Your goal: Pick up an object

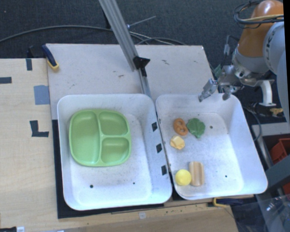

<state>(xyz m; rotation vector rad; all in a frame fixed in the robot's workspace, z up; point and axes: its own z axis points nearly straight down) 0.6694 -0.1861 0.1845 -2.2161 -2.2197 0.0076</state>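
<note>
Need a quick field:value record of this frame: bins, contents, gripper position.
left bin: green divided plate
right bin: orange-brown piece, green leafy piece, small yellow piece, yellow ball, tan block
ball vs block: touching, side by side
gripper: above right bin's far rim, open, holding nothing

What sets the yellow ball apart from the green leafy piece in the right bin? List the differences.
The yellow ball is round and smooth; the green leafy piece is lumpy and ragged-edged. The yellow ball lies near the bin's front, touching a tan block; the green leafy piece lies farther back, beside an orange piece. Both lie in the right bin, away from the pincer.
</note>
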